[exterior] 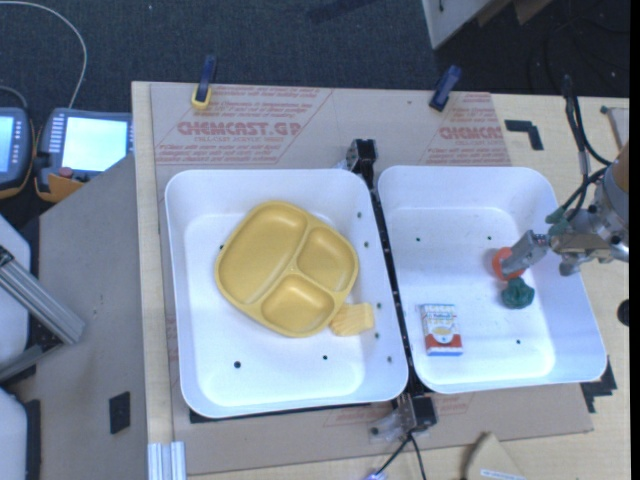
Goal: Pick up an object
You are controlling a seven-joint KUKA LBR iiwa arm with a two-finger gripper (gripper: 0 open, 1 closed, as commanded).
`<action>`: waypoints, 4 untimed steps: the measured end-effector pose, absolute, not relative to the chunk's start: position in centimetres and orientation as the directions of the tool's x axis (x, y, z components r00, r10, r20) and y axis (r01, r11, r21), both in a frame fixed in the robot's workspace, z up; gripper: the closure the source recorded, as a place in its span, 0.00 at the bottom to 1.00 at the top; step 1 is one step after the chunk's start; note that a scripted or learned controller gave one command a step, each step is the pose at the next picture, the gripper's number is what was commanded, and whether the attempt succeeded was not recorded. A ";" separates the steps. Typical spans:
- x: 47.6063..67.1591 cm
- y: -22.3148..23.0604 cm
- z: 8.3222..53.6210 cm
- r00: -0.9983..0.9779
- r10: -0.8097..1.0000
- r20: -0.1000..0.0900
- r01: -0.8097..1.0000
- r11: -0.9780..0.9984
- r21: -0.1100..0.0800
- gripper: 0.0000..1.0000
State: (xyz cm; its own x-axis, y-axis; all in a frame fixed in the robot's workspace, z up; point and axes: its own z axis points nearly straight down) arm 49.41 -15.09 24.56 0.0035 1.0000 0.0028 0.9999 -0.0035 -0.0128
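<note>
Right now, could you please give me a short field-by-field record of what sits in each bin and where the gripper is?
left bin: yellow divided plate, small yellow piece at its lower right edge
right bin: small red and white carton, green object
gripper: over the right bin, directly above the green object
gripper tip: orange-red
held object: cannot tell

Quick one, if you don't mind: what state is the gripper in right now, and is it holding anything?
Gripper: low in the right bin, at a red and green object; a grasp cannot be told.
</note>
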 end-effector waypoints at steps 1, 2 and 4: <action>49.7 -15.1 25.2 0.000 1.000 0.000 1.000 0.000 0.000 0.00; 49.5 -14.6 20.8 0.001 1.000 0.002 1.000 -0.001 -0.005 0.00; 48.1 -14.9 11.0 0.001 1.000 0.003 1.000 -0.001 -0.005 0.00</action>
